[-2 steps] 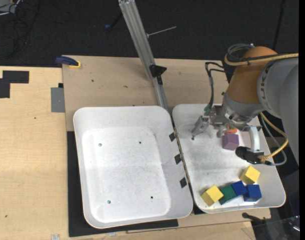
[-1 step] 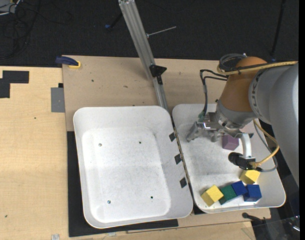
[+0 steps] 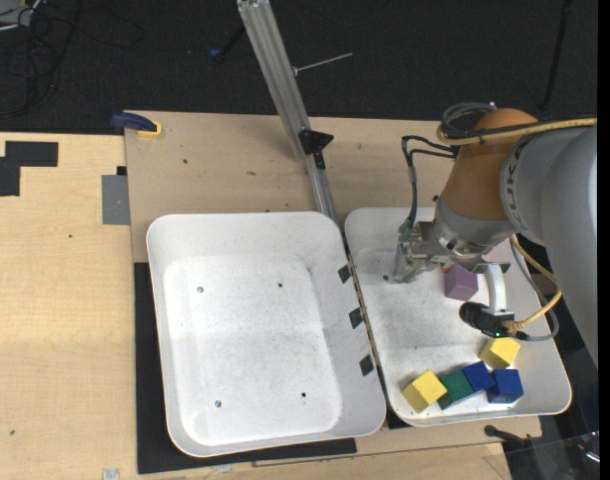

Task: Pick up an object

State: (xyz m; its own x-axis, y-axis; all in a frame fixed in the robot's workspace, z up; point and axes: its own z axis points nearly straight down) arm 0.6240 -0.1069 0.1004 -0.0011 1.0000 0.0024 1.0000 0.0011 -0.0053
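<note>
Hard to make out the claw (image 3: pixel 413 260) under the bulky grey-and-orange wrist, low over the right bin (image 3: pixel 390 318); can't tell its state. Purple block (image 3: pixel 461 283) half tucked behind the arm, just right of the claw. Near the front corner: two yellow blocks (image 3: pixel 423 390) (image 3: pixel 503 351), two blue (image 3: pixel 479 375) (image 3: pixel 505 387), one green (image 3: pixel 455 385), bunched together. Two white bins on the worktop (image 3: pixel 225 158), left bin (image 3: pixel 250 328) alongside.

purple block (image 3: pixel 461 282) half hidden by arm (image 3: pixel 505 193)
</note>
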